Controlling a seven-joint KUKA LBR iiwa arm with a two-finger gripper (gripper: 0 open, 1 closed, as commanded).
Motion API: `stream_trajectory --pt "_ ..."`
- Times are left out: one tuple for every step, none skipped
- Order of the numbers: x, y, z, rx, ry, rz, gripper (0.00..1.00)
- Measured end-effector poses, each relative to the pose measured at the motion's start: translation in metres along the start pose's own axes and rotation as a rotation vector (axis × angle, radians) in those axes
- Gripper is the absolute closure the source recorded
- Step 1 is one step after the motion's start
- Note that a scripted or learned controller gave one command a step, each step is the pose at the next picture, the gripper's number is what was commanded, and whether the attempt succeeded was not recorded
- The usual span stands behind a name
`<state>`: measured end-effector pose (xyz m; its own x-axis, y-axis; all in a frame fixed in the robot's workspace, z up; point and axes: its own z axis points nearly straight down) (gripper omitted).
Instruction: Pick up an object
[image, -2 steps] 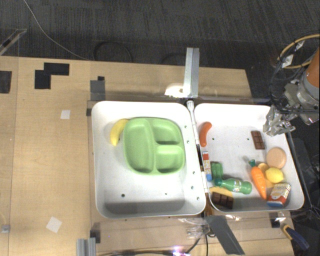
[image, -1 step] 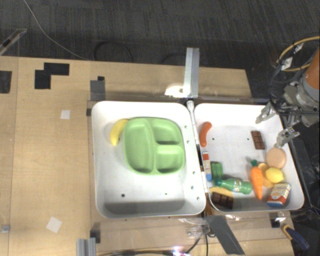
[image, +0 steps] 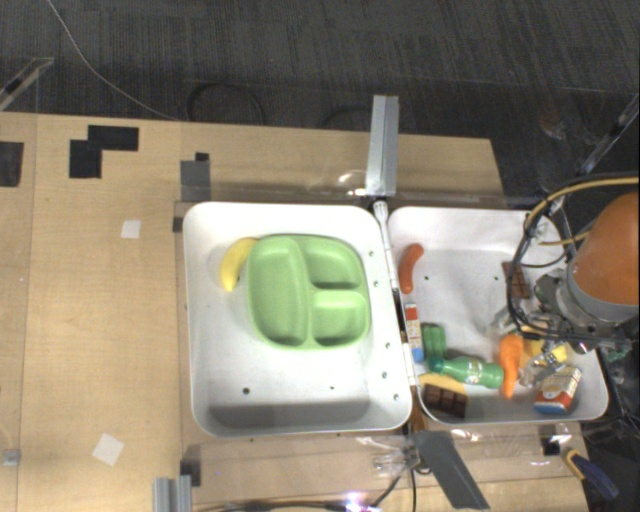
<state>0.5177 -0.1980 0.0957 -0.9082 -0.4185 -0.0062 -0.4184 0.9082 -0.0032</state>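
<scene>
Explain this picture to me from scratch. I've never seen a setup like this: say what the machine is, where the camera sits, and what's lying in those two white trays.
The camera is fixed above a wooden bench and looks down at a slant. On the bench sit two shallow white bins side by side.

The left bin holds a green divided plate with a yellow banana tucked against its left edge.

The right bin holds a clutter of small toy foods: a red-orange sausage shape near the top left, a green bottle lying on its side, a dark chocolate bar, an orange carrot and a small carton in the lower right corner.

The machine is a robot arm reaching in from the right; the orange dome is the band above its wrist, with cables around it. Its claw hangs over the right bin's clutter. I cannot tell from here whether it grips anything.
</scene>
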Motion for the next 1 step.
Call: stream_trajectory --pt "0.0037 0.0091 0.0049 0.010 -0.009 0.008 0.00"
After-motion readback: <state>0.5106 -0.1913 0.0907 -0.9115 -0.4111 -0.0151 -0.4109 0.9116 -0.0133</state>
